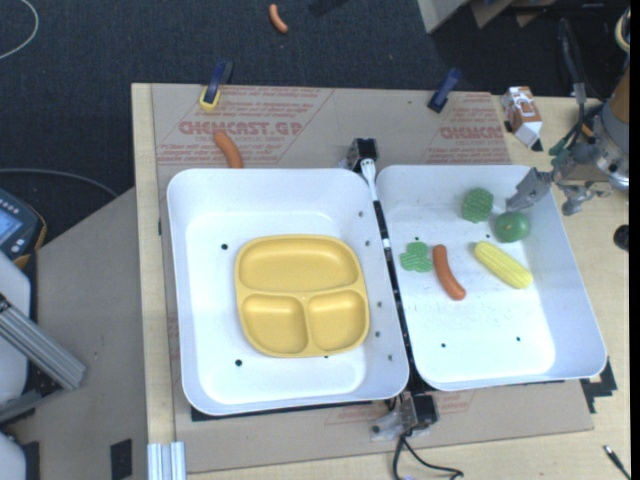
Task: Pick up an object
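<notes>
Green ball (512,227) sits toward the far right of the right bin (500,353), touching the pincer (527,192), which slants down from the upper right; whether its tips are apart, I cannot tell. Corn (502,265) lies just beside.

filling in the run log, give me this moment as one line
phase: approach | pincer: over right bin, beside green ball | holding: nothing seen | left bin: yellow tray
</notes>
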You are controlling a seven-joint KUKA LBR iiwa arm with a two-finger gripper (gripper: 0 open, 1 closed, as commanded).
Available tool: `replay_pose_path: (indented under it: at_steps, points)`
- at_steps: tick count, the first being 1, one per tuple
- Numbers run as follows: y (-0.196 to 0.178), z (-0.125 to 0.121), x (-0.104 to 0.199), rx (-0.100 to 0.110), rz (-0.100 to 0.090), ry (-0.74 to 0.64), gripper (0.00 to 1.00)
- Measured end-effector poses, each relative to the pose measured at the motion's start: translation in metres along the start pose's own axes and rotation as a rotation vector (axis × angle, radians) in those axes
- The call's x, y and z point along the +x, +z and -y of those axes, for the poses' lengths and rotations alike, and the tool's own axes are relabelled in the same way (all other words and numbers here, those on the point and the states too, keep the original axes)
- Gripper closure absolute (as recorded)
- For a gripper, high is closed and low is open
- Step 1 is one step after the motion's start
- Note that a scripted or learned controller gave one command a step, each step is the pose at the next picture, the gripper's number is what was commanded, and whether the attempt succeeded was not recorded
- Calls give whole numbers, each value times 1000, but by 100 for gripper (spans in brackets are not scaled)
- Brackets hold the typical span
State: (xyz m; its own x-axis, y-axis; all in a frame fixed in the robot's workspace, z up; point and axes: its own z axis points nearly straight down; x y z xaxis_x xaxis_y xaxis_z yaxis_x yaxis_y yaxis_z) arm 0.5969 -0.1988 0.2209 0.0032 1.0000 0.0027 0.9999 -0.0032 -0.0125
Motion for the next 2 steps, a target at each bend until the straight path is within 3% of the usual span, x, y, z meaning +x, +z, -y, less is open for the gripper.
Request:
replay_pose_path:
  at_steps: [1,2]
  points:
    - [-8,-3,1,-14,3,-3,0]
    - [54,3,4,-5,0,-3,0]
